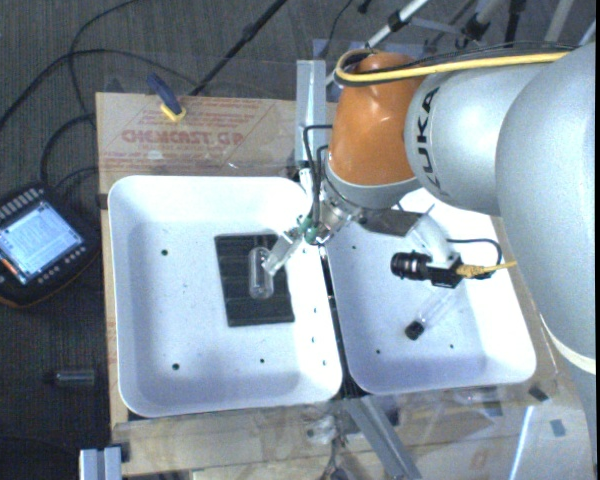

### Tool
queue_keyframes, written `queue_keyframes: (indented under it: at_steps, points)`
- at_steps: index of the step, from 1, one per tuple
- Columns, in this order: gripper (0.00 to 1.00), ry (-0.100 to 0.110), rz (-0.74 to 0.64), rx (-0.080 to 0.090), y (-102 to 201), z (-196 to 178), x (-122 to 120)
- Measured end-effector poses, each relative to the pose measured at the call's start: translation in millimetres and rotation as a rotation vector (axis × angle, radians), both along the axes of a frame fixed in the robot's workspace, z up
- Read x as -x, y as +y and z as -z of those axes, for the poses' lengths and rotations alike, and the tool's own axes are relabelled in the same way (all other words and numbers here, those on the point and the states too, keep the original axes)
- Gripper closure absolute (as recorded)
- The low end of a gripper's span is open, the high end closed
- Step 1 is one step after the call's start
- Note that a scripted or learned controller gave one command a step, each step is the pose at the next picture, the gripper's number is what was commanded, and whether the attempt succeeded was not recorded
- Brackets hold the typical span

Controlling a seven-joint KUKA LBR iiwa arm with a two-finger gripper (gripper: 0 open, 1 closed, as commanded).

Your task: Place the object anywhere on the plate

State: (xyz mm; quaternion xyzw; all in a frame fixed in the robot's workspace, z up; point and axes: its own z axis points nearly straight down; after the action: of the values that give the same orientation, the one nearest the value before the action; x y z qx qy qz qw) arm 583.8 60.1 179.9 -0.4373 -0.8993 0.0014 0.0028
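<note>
A black square plate lies flat in the middle of the left white bin. My gripper reaches down and left from the orange wrist band and hangs over the plate's upper middle, at or just above its surface. In the right bin lies a small clear stick-like object with a black end, apart from the gripper. Whether anything sits in the gripper is hidden by the slant of the view.
The grey arm and its orange band cover the upper part of the right bin. A small black camera with a yellow cable hangs off the wrist over that bin. A ridge where the two bins meet runs just right of the plate.
</note>
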Motion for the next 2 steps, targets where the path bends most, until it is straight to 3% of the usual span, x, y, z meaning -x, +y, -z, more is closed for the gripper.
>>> queue_keyframes:
  at_steps: [2]
  points:
    - [0.00,0.000,0.000,0.000,0.0,0.0,0.0]
